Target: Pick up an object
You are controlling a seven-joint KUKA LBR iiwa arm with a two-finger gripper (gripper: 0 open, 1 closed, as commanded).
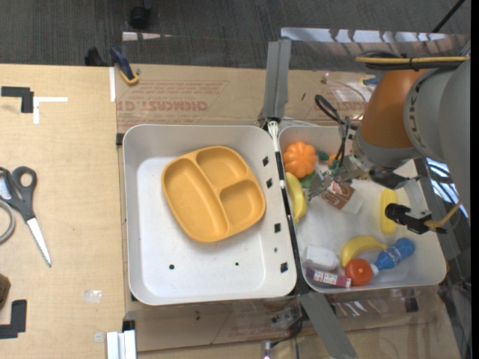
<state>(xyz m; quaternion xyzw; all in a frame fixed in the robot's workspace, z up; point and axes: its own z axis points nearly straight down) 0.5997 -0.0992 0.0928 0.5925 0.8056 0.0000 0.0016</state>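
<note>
My gripper (327, 182) hangs low in the right bin (364, 220), under the grey arm with its orange band (389, 114). It sits just left of a brown packet (341, 195) and just below and to the right of a small orange pumpkin (299, 158). A banana (297, 198) lies along the bin's left wall, close to the gripper. I cannot make out anything held in the gripper.
A second banana (364, 247), a red ball (358, 272), a blue bottle (394, 254), a white box (322, 257), a tube (327, 278) and a yellow item (388, 209) lie in the right bin. The left bin (132, 223) holds an orange divided plate (213, 193). Scissors (26, 208) lie on the bench.
</note>
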